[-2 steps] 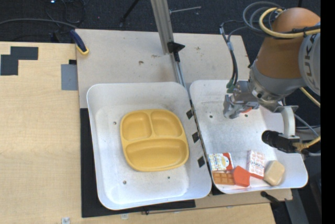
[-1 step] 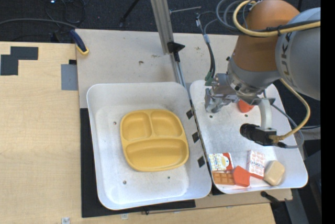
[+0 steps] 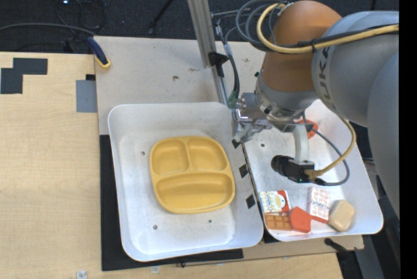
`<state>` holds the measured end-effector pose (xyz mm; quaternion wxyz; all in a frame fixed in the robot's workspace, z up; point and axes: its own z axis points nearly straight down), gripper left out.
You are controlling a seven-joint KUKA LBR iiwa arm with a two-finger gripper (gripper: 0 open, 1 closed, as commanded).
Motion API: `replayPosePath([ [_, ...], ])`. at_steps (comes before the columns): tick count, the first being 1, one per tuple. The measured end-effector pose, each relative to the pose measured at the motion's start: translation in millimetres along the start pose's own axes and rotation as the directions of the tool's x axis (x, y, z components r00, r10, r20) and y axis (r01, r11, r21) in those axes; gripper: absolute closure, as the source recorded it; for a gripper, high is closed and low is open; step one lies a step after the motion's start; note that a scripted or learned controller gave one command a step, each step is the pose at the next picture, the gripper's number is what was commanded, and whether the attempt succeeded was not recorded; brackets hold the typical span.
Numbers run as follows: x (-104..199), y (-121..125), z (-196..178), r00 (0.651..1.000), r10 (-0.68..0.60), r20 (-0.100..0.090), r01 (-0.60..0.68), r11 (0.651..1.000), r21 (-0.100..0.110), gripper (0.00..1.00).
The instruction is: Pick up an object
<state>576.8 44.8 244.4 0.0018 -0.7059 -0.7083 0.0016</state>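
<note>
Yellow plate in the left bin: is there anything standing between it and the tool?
Nothing visible does. The tool hangs over the inner edge of the left bin, just beyond the far right corner of the yellow plate. Between the two, the view shows only bare white bin floor.

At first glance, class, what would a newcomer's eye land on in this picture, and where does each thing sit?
The yellow divided plate in the middle of the left bin stands out most. The grey arm with its orange band reaches from the right over the far half of the right bin. At that bin's near end huddle an orange wedge, a tan block and small packets.
</note>
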Motion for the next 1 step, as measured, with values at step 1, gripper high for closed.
replayPosePath([
  [1, 60.0, 17.6, 7.1, 1.000, -0.002, 0.000, 0.002, 1.000, -0.003, 1.00],
])
